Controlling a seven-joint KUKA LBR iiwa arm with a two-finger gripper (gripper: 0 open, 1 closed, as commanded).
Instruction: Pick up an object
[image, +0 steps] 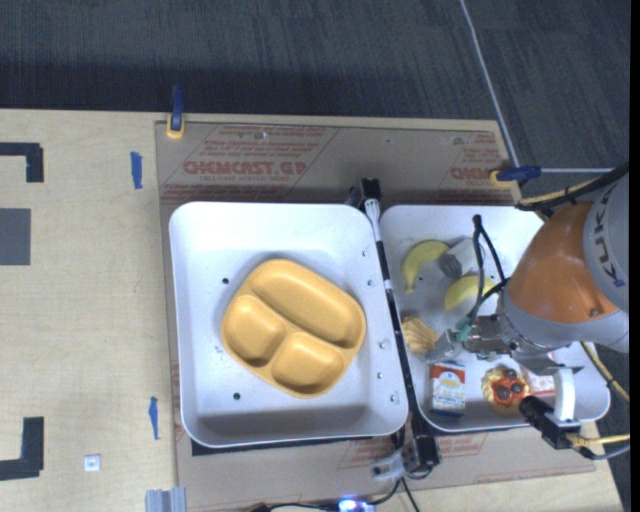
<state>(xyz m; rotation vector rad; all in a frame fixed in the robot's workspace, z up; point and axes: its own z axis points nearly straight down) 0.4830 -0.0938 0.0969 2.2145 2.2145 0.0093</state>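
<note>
- Along the near edge of the right bin (500, 216) stand a small red-and-white carton (448, 387) and, just beside it toward the near right corner, an orange-and-red toy (503, 386).
- The gripper (472, 338) hangs just behind these two, above the middle of the right bin. Whether it is spread or pressed together cannot be told, and nothing can be seen pinched in it.
- The arm (560, 280) reaches in over the bin's right edge, its orange band bulking above the wrist and tilted down toward the bin floor.
- A pale crinkled piece (420, 333) lies against the bin's left wall, beside the gripper.
- Farther back lie a yellow rounded piece (462, 292) and a banana-shaped piece (425, 262), near the far left corner.
- The left bin (200, 300) carries a yellow three-part tray (292, 325) at its middle, well apart from the gripper.
</note>
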